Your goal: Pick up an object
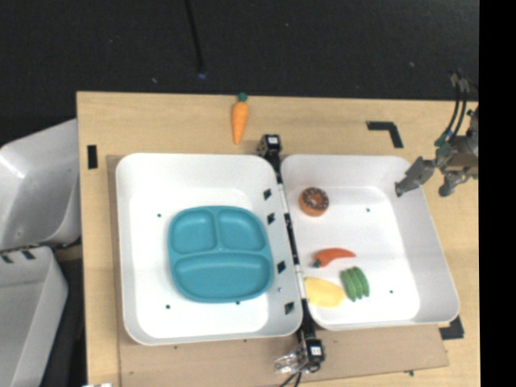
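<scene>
Your gripper hangs at the right edge of the frame, over the upper right rim of the right bin. Its two fingers are spread apart with nothing between them, so it is released and carrying nothing, though that part of the view is small and a little dim.

The things you can pick all lie in the right bin: a doughnut near its upper left, a red pepper below that, and a yellow fruit touching or just beside a green vegetable at the lower left. They sit toward the wall shared with the left bin, well apart from the gripper, so the reach probably has to cross the open floor of the bin.

The doughnut stands alone and looks the easiest target. The yellow and green pair crowd each other and the wall.

In the left bin a blue divided plate lies flat. A carrot rests on the bench above the bins, outside both.
</scene>
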Robot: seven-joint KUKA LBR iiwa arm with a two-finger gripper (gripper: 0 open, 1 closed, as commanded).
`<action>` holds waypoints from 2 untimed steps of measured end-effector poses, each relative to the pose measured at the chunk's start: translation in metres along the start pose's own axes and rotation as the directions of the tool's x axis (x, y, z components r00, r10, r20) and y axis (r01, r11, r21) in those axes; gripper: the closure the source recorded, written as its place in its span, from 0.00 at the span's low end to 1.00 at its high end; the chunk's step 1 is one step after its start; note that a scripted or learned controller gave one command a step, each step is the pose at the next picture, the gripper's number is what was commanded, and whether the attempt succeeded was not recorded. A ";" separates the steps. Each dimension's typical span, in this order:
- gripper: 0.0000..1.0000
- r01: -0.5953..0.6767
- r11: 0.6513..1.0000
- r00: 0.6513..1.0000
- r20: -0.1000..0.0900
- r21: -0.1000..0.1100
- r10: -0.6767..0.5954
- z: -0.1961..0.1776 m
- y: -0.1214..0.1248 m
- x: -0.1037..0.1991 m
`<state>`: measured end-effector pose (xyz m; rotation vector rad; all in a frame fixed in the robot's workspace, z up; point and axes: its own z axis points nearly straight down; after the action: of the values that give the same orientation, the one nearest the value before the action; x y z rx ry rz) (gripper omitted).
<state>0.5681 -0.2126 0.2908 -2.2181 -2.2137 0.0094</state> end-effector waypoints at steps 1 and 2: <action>0.00 0.002 1.000 1.000 0.002 -0.011 -0.002 -0.006 0.002 0.001; 0.00 0.002 1.000 1.000 0.003 -0.007 -0.002 0.048 0.012 -0.003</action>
<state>0.5797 -0.2157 0.2428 -2.2205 -2.2214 0.0040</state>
